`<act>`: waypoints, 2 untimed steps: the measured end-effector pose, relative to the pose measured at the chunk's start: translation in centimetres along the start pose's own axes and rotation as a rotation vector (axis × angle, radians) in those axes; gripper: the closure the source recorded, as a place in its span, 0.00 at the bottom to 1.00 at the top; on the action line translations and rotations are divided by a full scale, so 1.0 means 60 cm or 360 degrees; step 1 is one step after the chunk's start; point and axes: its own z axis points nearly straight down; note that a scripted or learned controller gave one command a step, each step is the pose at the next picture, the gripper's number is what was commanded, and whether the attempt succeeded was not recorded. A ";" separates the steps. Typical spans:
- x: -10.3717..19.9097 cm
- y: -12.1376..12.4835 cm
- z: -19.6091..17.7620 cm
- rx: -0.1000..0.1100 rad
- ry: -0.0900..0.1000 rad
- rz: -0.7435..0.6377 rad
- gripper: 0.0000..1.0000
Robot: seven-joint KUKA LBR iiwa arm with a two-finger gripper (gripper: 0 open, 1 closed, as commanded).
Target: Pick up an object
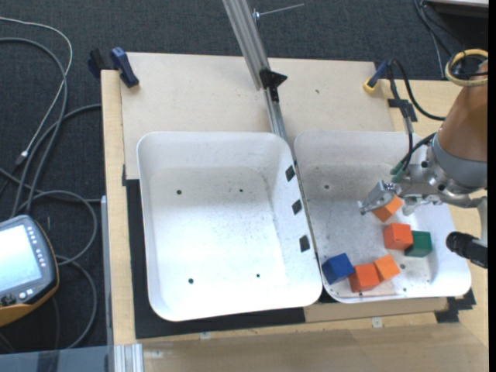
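You're seeing the gripper [381,202] sitting over the right bin [341,169], fingers pinching an orange block [387,207].

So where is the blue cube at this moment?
The blue cube lies in the right bin, at its near left corner, just left of an orange block.

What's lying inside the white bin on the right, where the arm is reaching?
The right bin holds a blue block, a green block and several orange blocks, mostly near its front edge. One orange block sits right at the gripper. The arm covers the bin's far right part.
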 end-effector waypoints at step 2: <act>-0.048 0.008 0.106 0.0013 0.0000 0.0007 0.00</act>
